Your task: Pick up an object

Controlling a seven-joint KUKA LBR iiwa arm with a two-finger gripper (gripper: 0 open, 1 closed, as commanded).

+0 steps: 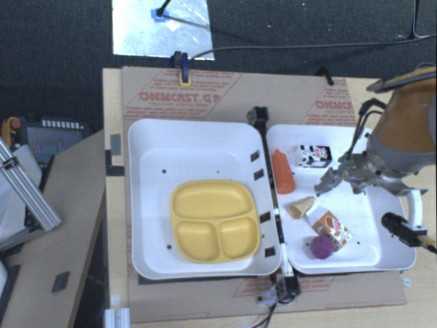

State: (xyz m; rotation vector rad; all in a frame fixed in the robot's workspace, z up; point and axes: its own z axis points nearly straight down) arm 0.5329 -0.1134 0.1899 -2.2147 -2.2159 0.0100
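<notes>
counter (225,87) carried two white bins side by side. left bin (153,149) held a yellow divided tray (214,220), sitting toward its near half. right bin (382,251) held the small stuff: orange bottle (282,171) lying along its left wall, black-and-white carton (314,156) just beside it toward the far edge, a small printed box (330,227) near the middle, a tan wedge (301,207) touching the box's left side, a purple ball (322,247) just below the box. arm (410,128) reached in from the right, gripper (330,182) hovered over the right bin between carton and box, nothing between the fingers; they looked spread, though the view was blurry there.
</notes>
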